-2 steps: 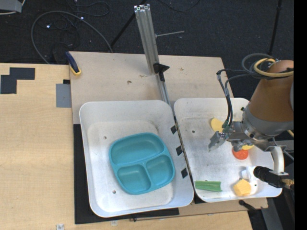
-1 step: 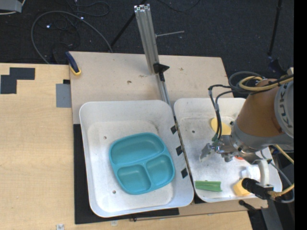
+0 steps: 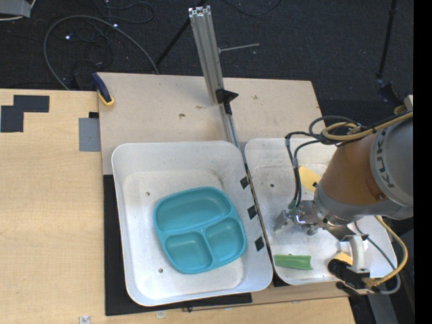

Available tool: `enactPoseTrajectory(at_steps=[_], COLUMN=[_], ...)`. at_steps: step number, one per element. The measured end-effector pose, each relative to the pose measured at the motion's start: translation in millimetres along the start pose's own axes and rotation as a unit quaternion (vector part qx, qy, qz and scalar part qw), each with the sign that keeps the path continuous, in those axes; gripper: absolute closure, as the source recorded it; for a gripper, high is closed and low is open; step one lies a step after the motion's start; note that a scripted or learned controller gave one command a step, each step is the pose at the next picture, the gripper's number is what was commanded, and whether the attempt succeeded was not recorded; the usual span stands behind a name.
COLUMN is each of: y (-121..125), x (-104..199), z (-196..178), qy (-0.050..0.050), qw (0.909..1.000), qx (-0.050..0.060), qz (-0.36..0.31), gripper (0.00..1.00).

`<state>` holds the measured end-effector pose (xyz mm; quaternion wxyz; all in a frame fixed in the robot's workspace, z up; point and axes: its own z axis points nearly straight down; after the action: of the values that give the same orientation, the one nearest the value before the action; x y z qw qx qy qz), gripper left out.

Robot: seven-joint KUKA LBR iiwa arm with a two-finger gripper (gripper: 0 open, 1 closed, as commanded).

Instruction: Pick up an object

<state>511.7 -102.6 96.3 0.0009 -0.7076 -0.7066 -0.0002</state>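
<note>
The worktop (image 3: 47, 201) is pale wood, and a lighter board lies on it under two shallow white bins. The left bin (image 3: 135, 174) is the bigger one in the view, and the right bin (image 3: 266, 164) stands touching it along their shared edge, where some small black clips sit. The arm (image 3: 368, 174), grey with a broad orange band, reaches in from the right and hangs over the right bin, covering a large part of it. In the left bin lies a teal plate (image 3: 199, 229) with three compartments, flat, a little turned, near the middle of the bin. An aluminium post (image 3: 208, 52) rises from the board behind the bins. The hand (image 3: 297, 218) is low over the floor of the right bin, near its middle; if its fingers are apart or together I cannot tell. A small green object (image 3: 292, 262) lies flat at the near edge of the right bin, just in front of the hand and apart from it. A yellow piece (image 3: 308, 178) shows partly behind the arm
</note>
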Motion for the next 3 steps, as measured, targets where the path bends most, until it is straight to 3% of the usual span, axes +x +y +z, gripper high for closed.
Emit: enactPoseTrajectory(at_steps=[1, 3], y=[0.5, -13.0], x=[0.3, -6.6], z=[-10.9, -105.7], qy=[0.001, -0.001], qw=[1.0, 1.0], qx=[0.0, -0.001], qz=[0.002, -0.001], gripper=[1.0, 1.0])
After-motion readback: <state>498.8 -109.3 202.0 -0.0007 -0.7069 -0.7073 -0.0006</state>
